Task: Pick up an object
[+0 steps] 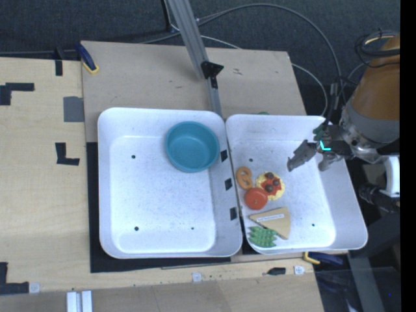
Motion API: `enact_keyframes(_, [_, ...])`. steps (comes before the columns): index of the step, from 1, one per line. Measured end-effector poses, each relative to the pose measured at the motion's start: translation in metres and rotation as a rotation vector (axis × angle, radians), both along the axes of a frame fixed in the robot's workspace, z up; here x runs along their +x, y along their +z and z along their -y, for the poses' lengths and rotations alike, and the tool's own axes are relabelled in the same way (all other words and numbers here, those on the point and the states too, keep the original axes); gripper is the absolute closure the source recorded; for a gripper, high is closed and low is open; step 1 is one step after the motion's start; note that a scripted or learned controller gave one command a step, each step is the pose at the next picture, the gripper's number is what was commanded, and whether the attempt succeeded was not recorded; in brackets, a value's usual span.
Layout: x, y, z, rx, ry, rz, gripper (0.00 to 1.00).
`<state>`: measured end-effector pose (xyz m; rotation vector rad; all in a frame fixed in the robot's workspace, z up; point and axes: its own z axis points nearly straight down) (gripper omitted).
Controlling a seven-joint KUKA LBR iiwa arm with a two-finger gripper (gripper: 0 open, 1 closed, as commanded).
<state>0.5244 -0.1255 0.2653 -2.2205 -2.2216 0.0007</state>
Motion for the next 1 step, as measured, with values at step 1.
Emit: enact_keyframes(1, [0.0, 0.0, 0.0, 0.0, 0.0, 0.0, 0.0])
